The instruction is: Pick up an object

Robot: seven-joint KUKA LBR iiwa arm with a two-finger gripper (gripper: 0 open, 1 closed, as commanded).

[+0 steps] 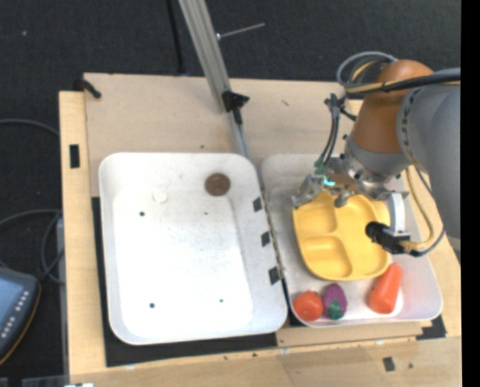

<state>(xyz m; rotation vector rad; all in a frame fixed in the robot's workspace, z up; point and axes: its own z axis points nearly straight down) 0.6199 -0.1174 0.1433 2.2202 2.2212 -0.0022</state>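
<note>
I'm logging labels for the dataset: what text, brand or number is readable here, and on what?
None readable.
The handheld screen device at the left edge: its display is too blurred to read.
The yellow tray, brown disc and both bins show no print.

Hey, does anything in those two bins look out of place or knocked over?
Nothing looks spilled or broken. One oddity: a small brown disc lies alone in the left bin, while the yellow divided tray, tomato, purple piece and carrot crowd the right bin.
</note>
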